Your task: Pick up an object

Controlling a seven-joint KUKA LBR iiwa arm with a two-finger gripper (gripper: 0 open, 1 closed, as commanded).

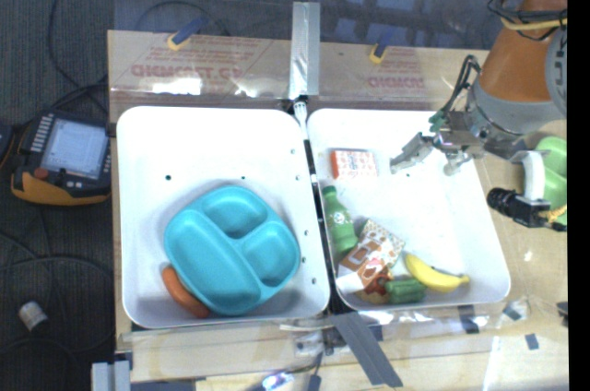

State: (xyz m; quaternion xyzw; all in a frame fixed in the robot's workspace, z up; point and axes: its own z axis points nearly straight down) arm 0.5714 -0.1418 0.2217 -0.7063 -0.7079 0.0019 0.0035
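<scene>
Over the right bin (pixel 479 223), jaws (pixel 430 155) spread wide, nothing held, banana (pixel 433 274) well below.

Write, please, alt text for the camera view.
The gripper hangs open over the right bin, holding nothing. That bin holds a banana, a green bottle and snack packets; the left bin holds a blue divided plate.

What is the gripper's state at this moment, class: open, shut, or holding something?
Gripper: open, fingers spread apart, holding nothing, above the back of the right bin.
</scene>
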